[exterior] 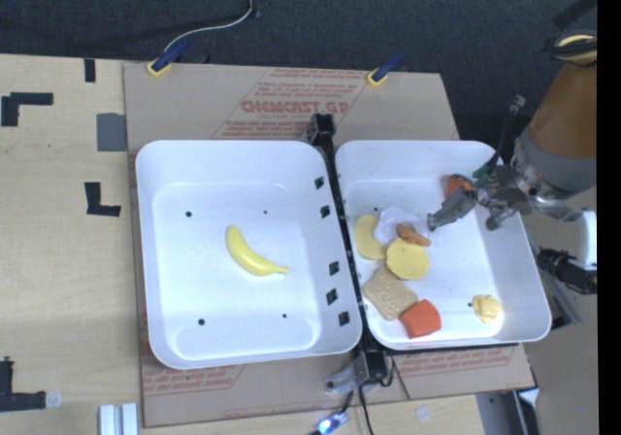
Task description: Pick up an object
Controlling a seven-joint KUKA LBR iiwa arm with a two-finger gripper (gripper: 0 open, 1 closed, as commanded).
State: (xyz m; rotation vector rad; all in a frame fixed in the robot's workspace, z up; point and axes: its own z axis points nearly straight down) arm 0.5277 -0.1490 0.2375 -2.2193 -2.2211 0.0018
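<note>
A: Where is the gripper (473, 206)?

B: Over the right bin (514, 258), near its upper right corner, reaching in from the right. Its fingers stand apart with nothing between them; one long finger (448, 213) slants down and left.

A: And what lies nearest?

B: The food pile just left and below that fingertip: a small orange piece (411, 233) on a yellow round (408, 259), a paler slice (368, 236) beside it, a cracker (390, 294) and a red block (420, 318) lower down. A small yellow lump (486, 307) sits apart, toward the lower right corner.

A: The left bin (155, 258)?

B: It holds one banana (254, 253), its long axis running upper left to lower right, well apart from the gripper. I'd judge the pile the shorter reach.
</note>
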